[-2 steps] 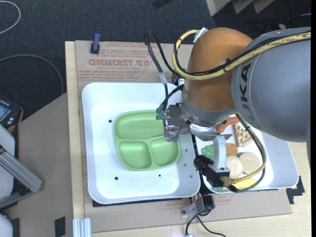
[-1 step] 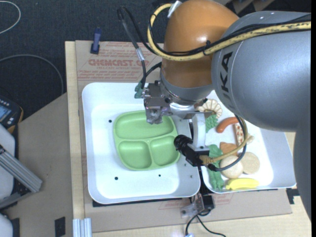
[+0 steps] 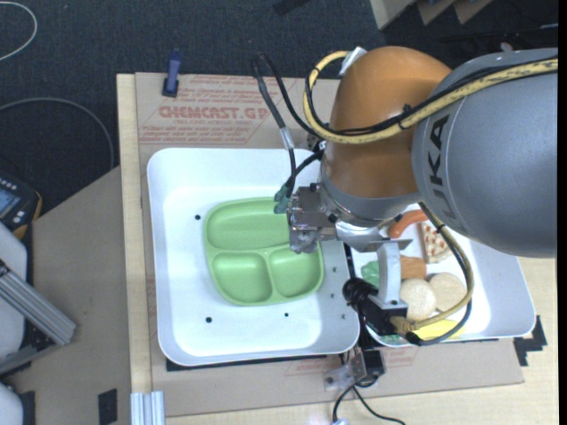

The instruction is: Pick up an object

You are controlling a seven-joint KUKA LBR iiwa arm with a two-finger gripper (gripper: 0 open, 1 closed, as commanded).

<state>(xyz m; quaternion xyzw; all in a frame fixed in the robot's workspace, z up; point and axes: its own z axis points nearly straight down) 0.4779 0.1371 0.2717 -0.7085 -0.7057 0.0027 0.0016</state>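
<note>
My gripper [image 3: 303, 230] hangs over the right rim of the green divided tray [image 3: 248, 255], which spreads away to its left in the left bin [image 3: 177, 264]. Whether the gripper is spread or pressed together, I cannot tell. Pale round pieces [image 3: 418, 297] lie down to its right.

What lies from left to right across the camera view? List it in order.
Small blue thing on the board → green divided tray in the left bin → pale round piece in the right bin → second pale round piece.
</note>
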